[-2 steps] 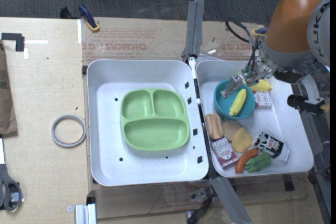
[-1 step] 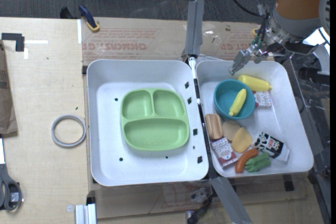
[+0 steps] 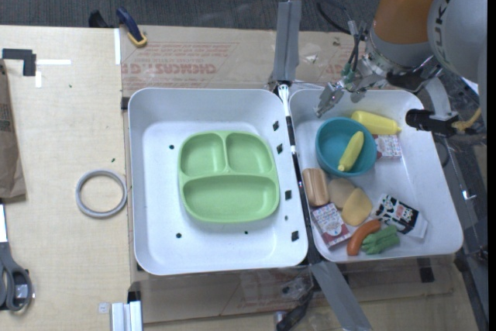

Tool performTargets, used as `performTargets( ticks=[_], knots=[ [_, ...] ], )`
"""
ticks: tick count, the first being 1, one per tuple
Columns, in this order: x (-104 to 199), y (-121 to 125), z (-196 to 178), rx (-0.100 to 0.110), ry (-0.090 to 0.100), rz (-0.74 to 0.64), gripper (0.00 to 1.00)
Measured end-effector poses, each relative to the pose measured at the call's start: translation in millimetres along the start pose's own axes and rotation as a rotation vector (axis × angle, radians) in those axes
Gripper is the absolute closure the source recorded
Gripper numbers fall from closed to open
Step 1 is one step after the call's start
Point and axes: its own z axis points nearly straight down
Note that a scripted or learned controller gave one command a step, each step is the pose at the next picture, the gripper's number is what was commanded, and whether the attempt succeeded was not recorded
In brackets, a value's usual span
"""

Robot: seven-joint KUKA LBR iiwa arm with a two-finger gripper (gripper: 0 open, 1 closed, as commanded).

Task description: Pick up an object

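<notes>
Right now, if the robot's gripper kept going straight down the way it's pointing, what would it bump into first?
Probably the bare white floor of the right bin, just beyond the blue bowl. The gripper hangs above that corner, though height is hard to judge.

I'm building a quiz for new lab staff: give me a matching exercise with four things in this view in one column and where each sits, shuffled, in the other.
Things:
1. green divided plate
2. corn cob
3. carrot
4. grey tape ring

Places:
A. on the bench, left of both bins
B. inside the blue bowl
C. in the left bin
D. at the near edge of the right bin, beside a green toy

Pairs: 1-C, 2-B, 3-D, 4-A
</notes>
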Motion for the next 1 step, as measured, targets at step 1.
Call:
performTargets(
  ticks=[1],
  knots=[
    [-26.6,-48.9,75.6,-0.003,-0.001,-0.157,0.0]
  ],
)
